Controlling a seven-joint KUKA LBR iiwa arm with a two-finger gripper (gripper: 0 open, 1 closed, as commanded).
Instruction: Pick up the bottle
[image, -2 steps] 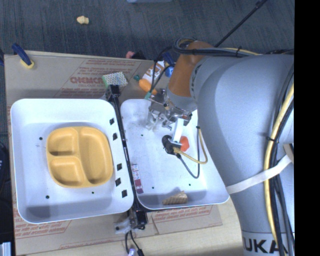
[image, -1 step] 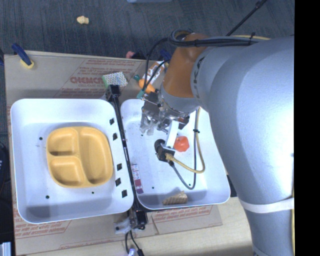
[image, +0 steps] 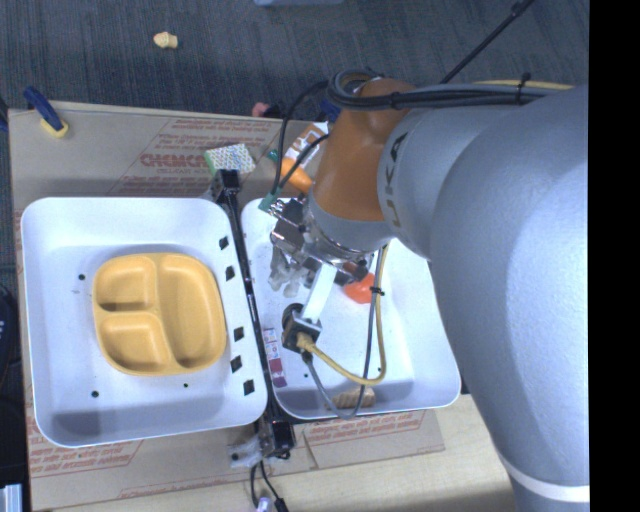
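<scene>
Partly hidden behind the arm's orange band, an orange and white object (image: 299, 155) that looks like the bottle lies at the far edge of the right bin (image: 425, 340). My gripper (image: 285, 270) hangs over the left part of that bin, close to the divider between the bins and nearer the camera than the bottle. I see nothing held in it. The arm covers much of the right bin's floor.
A yellow divided plate (image: 158, 310) lies in the left bin (image: 50, 240). In the right bin, a small red-orange item (image: 358, 291) peeks out beside the wrist and a brown item (image: 356, 398) rests by the near wall. A yellow cable (image: 340, 372) loops below the gripper.
</scene>
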